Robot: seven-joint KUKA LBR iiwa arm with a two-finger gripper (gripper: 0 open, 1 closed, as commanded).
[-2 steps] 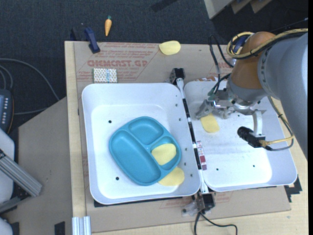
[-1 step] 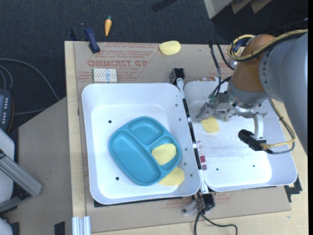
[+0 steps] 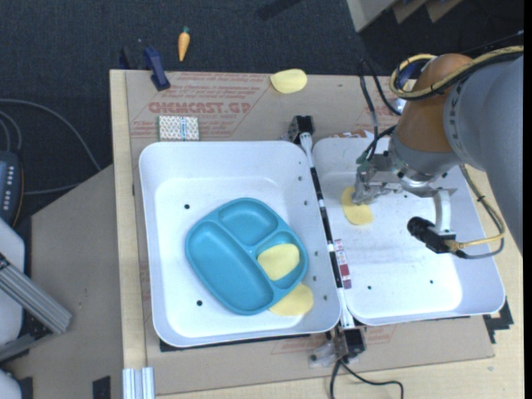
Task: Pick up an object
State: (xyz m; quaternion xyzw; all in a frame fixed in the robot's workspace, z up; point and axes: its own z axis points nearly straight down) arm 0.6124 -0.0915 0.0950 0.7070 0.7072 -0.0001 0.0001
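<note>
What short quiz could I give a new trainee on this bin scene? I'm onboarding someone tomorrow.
1. True or false: the blue divided plate lies in the left bin.
2. Which yellow piece sits outside both bins? A) the one on the plate B) the one on the cardboard near the far edge C) the one under the gripper
3. Fill in: the gripper hangs over a yellow piece in the ____ bin.

Key: 1 true; 2 B; 3 right.
</note>
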